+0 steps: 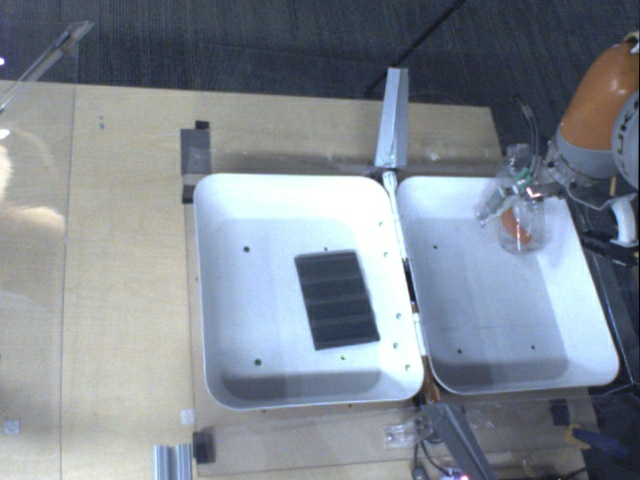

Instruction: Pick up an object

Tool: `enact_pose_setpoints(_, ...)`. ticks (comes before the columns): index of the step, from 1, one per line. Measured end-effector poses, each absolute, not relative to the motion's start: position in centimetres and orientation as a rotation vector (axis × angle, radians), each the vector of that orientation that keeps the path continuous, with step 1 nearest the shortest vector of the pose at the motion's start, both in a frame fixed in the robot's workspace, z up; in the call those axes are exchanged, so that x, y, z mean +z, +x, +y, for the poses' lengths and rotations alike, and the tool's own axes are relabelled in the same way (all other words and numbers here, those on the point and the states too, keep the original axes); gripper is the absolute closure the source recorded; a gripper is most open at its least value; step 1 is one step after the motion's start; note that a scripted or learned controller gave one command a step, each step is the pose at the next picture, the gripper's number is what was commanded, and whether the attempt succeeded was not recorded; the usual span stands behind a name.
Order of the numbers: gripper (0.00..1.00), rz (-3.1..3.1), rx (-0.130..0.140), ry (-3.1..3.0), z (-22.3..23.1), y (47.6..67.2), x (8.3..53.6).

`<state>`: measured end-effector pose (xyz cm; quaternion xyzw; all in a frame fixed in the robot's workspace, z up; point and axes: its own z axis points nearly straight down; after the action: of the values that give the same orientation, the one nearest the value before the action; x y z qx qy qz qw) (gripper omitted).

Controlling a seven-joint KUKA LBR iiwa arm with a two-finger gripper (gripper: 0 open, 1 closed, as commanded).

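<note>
Grey and orange, the arm [600,108] reaches in from the right of the camera view, and its hand [520,193] hangs over the upper part of the right bin [560,363]; whether the hand is wide, narrow or closed on anything cannot be told, since it shows as a pale blur; just below the hand, touching or overlapping it in the picture, stands a clear cup-like object [521,230] with an orange-red piece inside; well to the hand's left, in the left bin [225,368], a dark ribbed rectangular block [337,299] lies flat and a little tilted near the middle of the floor; both bins sit side by side on the pale wooden bench [100,268].
</note>
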<state>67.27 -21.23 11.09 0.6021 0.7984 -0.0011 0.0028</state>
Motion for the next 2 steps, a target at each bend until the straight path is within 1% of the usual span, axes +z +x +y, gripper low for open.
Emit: enact_pose_setpoints(2, 0.0, 2.543, -0.009, 1.84, -21.36, 67.13, 10.94)
